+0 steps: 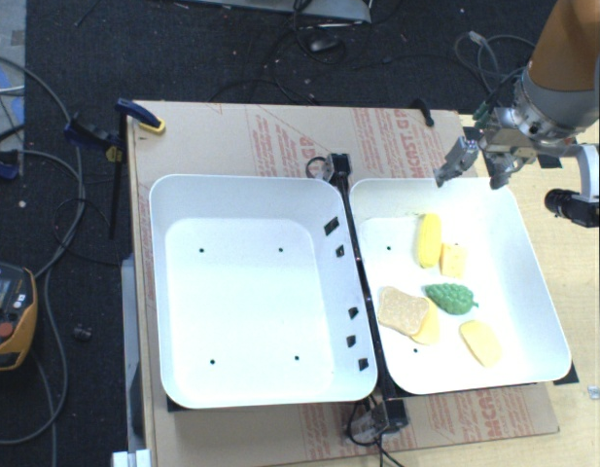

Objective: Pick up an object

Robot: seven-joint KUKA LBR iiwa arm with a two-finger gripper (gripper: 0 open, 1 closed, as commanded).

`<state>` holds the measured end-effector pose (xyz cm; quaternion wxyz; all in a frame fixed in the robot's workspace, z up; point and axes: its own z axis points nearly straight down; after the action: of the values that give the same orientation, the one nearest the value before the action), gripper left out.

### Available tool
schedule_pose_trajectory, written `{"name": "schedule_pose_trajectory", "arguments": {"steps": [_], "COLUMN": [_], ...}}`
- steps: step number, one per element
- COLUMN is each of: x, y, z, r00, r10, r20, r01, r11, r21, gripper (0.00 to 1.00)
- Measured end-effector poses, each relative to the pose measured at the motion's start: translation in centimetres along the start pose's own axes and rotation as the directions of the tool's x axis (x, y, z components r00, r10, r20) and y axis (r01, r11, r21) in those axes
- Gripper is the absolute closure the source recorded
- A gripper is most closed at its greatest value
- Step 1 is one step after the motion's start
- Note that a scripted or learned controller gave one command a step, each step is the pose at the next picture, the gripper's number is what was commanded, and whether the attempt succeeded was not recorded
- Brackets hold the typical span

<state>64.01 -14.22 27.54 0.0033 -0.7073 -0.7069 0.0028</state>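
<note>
The jaws (476,168) hang over the far rim of the right bin (533,261), at about one o'clock in the view, with their two dark fingers (455,163) spread apart and nothing between them. The grey arm (562,86) with its orange band comes in from the two o'clock corner.

All the objects lie in the right bin. The yellow corn cob (429,239) sits nearest the jaws, at about seven o'clock from them, well apart; its long axis runs nearly twelve to six. Just beside it at four o'clock is a small yellow block (453,261), also upright in the view. Toward six o'clock from that lies a green leafy piece (449,298), its long axis running nine to three with the tip pointing to three. At nine o'clock from the green piece is a tan bread slice (403,310), which overlaps a yellow piece (428,329) at its four o'clock edge. A yellow oval (480,342) lies at five o'clock from the green piece, its long axis running ten to four.

The left bin (183,202) sits edge to edge with the right one on the cardboard-covered worktop (280,129).
</note>
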Motion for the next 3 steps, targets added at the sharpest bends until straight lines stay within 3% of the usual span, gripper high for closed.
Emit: {"name": "schedule_pose_trajectory", "arguments": {"steps": [1,3], "x": [0.0,0.0], "y": [0.1,-1.4], "z": [-0.5,8.6], "r00": [1.0,1.0], "r10": [-0.001,0.0], "r20": [0.001,0.0], "r01": [0.001,0.0], "r11": [1.0,1.0], "r21": [-0.009,-0.005], "gripper": [0.0,0.0]}}
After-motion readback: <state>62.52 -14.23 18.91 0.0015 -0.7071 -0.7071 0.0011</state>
